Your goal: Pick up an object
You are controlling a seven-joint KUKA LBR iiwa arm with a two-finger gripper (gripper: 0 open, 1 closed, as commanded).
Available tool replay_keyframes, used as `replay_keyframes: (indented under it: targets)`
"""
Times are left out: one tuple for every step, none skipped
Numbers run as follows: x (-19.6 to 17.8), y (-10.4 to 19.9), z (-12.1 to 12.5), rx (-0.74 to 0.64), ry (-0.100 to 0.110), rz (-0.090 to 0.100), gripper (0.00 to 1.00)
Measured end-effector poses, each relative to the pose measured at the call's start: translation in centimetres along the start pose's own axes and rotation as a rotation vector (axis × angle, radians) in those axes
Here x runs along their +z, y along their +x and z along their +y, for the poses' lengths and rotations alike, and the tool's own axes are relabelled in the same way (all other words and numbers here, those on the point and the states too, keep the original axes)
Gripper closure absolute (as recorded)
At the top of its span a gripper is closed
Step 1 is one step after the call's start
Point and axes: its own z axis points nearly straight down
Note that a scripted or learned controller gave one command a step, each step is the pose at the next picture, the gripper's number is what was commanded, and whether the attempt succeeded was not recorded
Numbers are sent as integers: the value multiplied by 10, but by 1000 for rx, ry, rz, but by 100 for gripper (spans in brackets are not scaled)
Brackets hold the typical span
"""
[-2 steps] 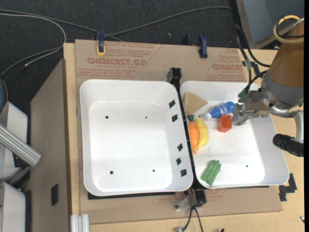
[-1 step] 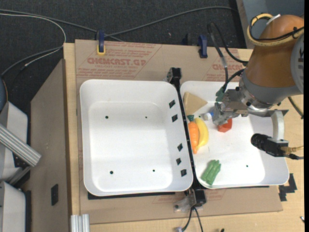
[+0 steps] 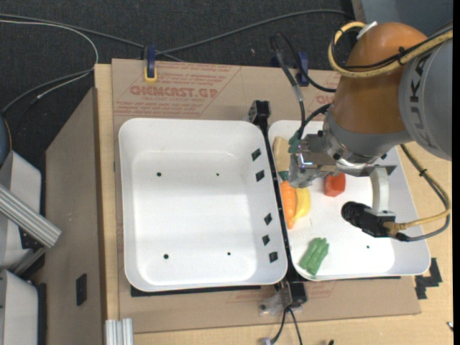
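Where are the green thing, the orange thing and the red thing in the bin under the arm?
green thing [image 3: 314, 255]: camera view, middle of its body.
orange thing [image 3: 288, 205]: camera view, middle of its length.
red thing [image 3: 334, 185]: camera view, its visible top.

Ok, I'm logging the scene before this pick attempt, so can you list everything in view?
left bin: one, white, on the cardboard
right bin: one, white, beside the left bin
carrot-shaped item: one, orange, right bin, by its left wall
yellow item: one, yellow, right bin, against the orange one
red item: one, red-orange, right bin, near the middle
green item: one, green, right bin, near the front edge
cardboard: one sheet, brown with red print, under both bins
clamps: two, blue, on the cardboard's back edge
cables: several, black, behind the bench
arm: one, grey with an orange band, over the right bin
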Motion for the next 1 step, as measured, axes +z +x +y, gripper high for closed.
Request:
replay_keyframes:
  targets:
    - [3, 52, -7, 1, 1, -1, 100]
